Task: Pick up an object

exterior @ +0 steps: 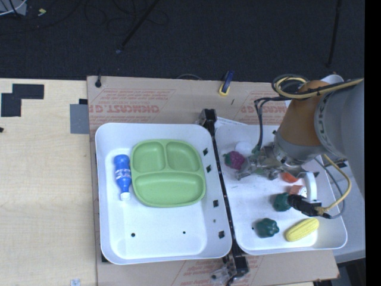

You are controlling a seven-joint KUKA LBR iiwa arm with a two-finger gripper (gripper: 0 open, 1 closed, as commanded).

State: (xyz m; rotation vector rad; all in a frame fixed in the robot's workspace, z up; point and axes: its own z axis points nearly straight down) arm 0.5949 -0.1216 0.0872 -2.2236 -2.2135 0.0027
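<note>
Just left of the claw [253, 170], a purple object [236, 158]; claw's state indiscernible.

Glossy plastic bins [113, 231], cardboard underlay [149, 103]

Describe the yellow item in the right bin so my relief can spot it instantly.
Look in the right-hand white bin, at its near right corner. The yellow corn cob lies there, beside a dark green pepper; it is the one yellow, elongated piece.
</note>
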